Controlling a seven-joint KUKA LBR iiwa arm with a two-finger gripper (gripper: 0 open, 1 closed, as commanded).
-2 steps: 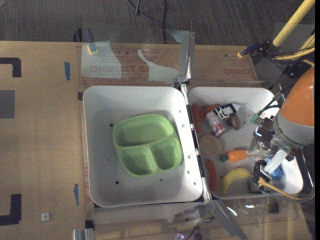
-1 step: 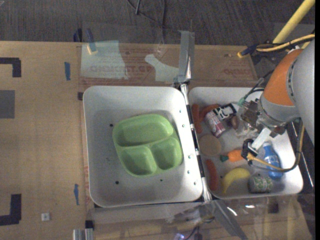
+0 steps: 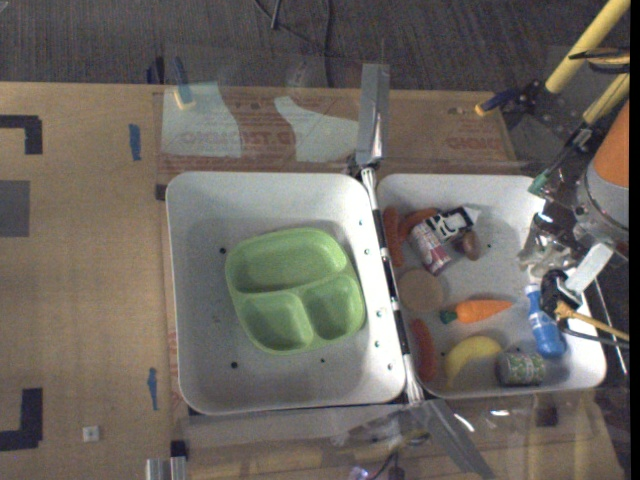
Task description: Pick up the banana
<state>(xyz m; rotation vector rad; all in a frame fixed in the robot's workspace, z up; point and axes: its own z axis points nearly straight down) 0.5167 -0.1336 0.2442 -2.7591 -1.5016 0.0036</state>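
Camera view: banana (image 3: 472, 354) lies untouched near the right bin's (image 3: 500, 190) front edge, between a sausage (image 3: 424, 348) and a speckled ball (image 3: 521, 367). Gripper (image 3: 553, 260) hovers at the bin's right edge, jaw state unclear. Picking remains undone.

Grey arm (image 3: 604, 193) with orange band, metal claw (image 3: 548, 253) of cluttered fittings.

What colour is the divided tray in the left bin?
Light green, seen clearly in the camera view: the divided tray has three compartments.
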